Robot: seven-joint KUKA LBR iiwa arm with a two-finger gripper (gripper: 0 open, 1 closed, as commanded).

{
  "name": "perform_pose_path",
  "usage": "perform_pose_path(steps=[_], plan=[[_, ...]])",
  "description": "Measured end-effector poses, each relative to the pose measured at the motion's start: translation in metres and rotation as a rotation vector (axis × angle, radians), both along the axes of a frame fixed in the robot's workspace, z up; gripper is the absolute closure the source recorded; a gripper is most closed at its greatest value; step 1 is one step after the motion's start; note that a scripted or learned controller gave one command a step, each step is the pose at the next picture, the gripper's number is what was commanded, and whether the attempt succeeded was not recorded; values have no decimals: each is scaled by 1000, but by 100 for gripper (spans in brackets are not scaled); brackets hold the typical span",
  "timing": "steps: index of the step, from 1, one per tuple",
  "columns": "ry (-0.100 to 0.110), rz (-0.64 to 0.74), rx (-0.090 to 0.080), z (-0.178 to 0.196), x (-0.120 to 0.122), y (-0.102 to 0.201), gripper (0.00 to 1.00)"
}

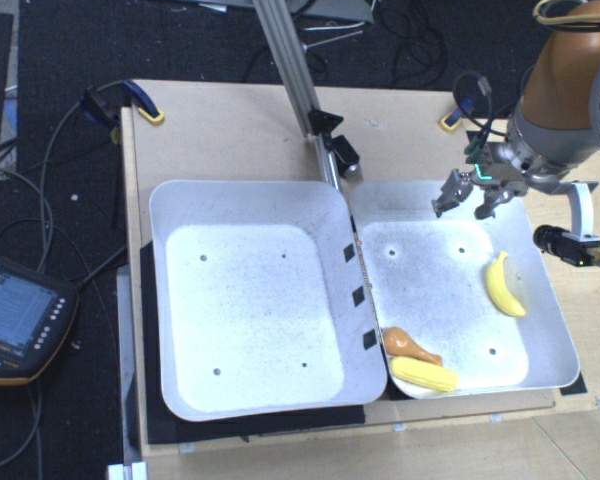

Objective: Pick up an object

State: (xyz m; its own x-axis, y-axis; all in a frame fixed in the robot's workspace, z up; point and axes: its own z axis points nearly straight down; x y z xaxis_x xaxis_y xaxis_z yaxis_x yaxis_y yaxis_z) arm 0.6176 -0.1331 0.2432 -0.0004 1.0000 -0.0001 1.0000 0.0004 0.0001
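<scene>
In the right bin (420, 268) lie three things. A yellow banana (502, 286) rests near the bin's right side. An orange-brown chicken drumstick toy (408, 344) sits at the front left corner, and a yellow corn cob (424, 374) lies just in front of it on the rim. My gripper (468, 198) hovers over the bin's far right edge, up and left of the banana. Its fingers are spread apart with nothing between them.
The left bin (250, 298) stands beside the right one, a ridge with black clips between them. A slanted metal pole (295, 68) rises from the back. Blue-yellow clamps (140, 103) hold the bench corners. A teach pendant (15, 313) lies far left.
</scene>
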Motion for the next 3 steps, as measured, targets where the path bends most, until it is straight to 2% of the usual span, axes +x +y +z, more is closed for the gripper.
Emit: perform_pose_path(steps=[1,2,3], plan=[[0,0,0,0,0,0,0],[4,1,1,-53,7,7,0],[4,-1,0,-97,5,2,0]])
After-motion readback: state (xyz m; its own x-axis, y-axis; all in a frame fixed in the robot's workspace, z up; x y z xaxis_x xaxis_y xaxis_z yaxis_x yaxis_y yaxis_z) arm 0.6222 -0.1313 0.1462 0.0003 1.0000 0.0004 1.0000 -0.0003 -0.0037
